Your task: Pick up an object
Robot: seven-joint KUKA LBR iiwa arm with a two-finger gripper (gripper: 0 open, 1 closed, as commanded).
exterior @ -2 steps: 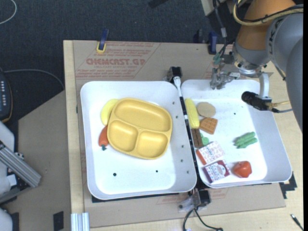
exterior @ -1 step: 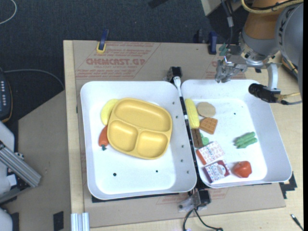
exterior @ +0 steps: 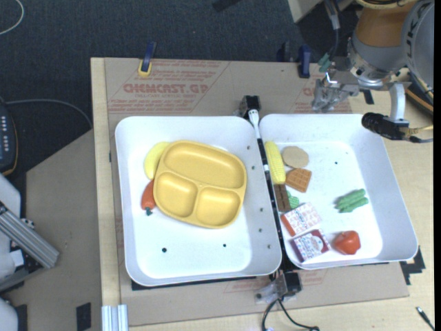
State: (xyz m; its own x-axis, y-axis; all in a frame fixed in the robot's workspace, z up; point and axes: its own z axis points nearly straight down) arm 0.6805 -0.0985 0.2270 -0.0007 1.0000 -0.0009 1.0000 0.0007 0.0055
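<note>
1. Nearest the camera, a red tomato (exterior: 346,242) lies at the right bin's (exterior: 386,178) front, beside two snack packets (exterior: 305,231).
2. Green beans (exterior: 351,201) lie behind it.
3. My gripper (exterior: 329,92) hangs beyond the bin's far rim; its opening cannot be determined.

arm (exterior: 396,19) cut off at top-right edge, banana (exterior: 154,158) half under tray (exterior: 200,183)

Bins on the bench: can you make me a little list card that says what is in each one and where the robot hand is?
left bin: yellow divided tray, an orange-red toy vegetable poking out beside it
right bin: corn cob, round cracker, waffle, green beans, two red-and-white packets, red tomato
gripper: above the bench behind the right bin, holding nothing I can see
</note>
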